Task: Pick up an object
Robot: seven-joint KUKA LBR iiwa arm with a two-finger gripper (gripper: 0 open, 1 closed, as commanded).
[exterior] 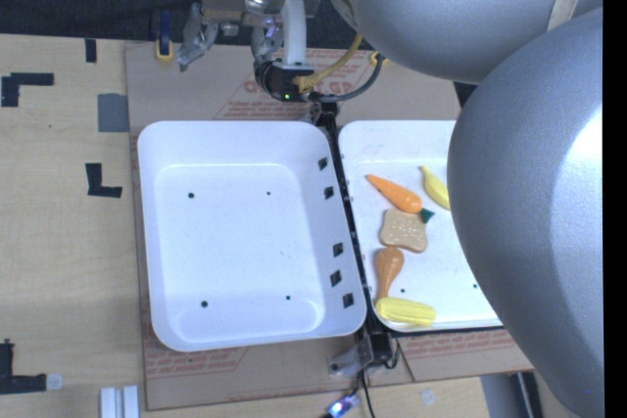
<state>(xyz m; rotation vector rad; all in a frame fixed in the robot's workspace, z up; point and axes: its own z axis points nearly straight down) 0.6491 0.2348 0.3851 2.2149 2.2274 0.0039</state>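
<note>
Several toy foods lie in the right bin [392,128]: an orange carrot [394,192], a yellow banana piece [436,188], a tan bread slice [404,230], an orange gourd [388,267] and a yellow corn cob [405,311]. My gripper [231,44] hangs high over the cardboard behind the left bin [235,137], well away from the foods. It is open, its fingers [193,46] spread with nothing between them.
The big grey arm covers the right bin's far right part. A black divider with clips runs between the bins. Brown cardboard lies under both bins, and black tape marks dot the wooden bench at left.
</note>
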